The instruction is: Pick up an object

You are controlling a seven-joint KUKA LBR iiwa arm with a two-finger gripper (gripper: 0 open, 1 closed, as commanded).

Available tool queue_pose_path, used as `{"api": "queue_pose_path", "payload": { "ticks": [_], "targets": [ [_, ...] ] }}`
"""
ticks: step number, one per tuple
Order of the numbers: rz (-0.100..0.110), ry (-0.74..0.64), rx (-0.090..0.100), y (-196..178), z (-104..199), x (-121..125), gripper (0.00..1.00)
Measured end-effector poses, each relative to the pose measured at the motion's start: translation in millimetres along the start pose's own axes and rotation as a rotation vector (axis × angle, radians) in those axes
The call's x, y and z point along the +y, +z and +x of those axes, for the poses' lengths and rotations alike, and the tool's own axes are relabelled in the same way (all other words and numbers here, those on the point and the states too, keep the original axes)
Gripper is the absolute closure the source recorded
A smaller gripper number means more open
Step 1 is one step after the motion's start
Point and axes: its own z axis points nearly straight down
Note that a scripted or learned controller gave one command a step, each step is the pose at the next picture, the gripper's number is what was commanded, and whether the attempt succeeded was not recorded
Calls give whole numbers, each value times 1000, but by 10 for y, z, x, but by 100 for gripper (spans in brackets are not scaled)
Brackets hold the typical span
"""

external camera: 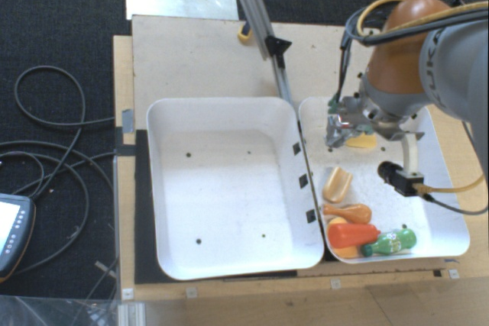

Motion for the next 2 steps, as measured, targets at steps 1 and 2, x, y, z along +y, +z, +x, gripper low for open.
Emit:
{"api": "queue_pose_path", "payload": {
  "ticks": [1, 2],
  "targets": [
    [-2, -2, 1, -99, 606, -91, 100],
    [0, -2, 1, -104, 1159, -231, 100]
  ]
}}
